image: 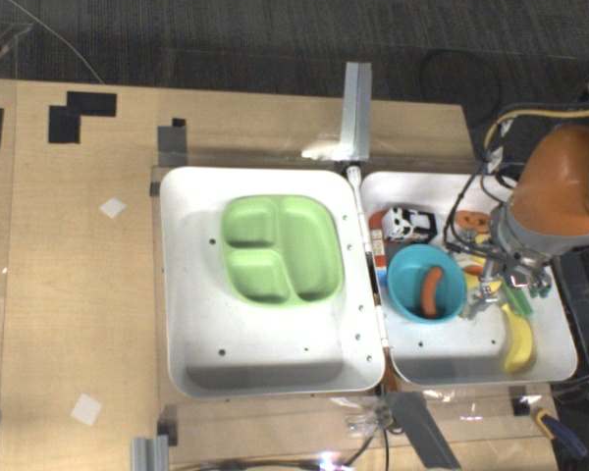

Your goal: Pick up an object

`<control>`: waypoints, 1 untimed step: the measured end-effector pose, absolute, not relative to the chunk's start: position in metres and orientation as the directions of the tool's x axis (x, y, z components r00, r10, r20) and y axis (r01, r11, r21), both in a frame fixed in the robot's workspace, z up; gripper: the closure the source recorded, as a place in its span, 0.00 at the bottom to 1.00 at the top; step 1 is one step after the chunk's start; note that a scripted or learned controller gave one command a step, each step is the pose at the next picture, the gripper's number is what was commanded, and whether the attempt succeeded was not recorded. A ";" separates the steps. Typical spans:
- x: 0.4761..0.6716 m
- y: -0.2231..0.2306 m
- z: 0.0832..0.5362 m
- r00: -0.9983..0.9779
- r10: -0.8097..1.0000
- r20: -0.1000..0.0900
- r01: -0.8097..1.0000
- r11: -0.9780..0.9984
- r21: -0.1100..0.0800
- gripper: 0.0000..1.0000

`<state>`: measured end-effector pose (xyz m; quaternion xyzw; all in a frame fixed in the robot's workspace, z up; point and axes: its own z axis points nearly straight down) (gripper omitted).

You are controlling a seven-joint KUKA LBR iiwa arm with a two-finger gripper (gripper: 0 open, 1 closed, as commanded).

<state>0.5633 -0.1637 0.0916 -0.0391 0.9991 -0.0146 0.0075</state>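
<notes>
Two bins are set side by side on the worktop [69, 292]: a green divided plate [280, 248] lies in the left bin [191, 351], clutter in the right bin [442, 356]. The gripper [493, 287] is positioned low in the right bin, between the blue bowl [425, 283] holding a sausage [431, 290] and the banana [516, 337]. Gripper state cannot be told; nothing is seen held. Risk: with objects packed this close, the bowl rim could be clipped or the banana nudged aside, so a miss is likely.
</notes>
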 end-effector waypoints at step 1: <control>0.559 -0.160 0.092 -0.999 -0.037 -0.014 -0.036 0.999 -0.030 0.00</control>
